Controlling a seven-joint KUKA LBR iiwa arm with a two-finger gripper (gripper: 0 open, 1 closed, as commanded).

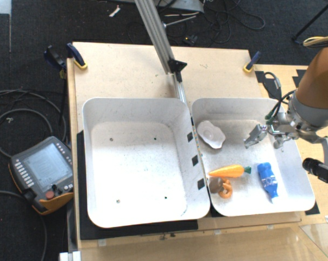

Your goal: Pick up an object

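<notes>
Four objects lie in the right bin (245, 110). A white shell-like piece (212, 134) rests near its left wall. Below it lies an orange carrot (227, 171) with a green tip, pointing left. Just under the carrot sits a small orange ring (225, 189). A blue packet (267, 180) lies to the right, lengthwise.

No text, label, brand, number or sign can be read anywhere. A lit screen is carried by the handheld control pendant (42, 170) on the floor, but its contents are too small and blurred to be made out. The buttons beside that screen are unmarked as far as can be told. Small dark patches are seen along the wall where the 2 white bins (194, 145) meet, yet no lettering can be distinguished on them.
</notes>
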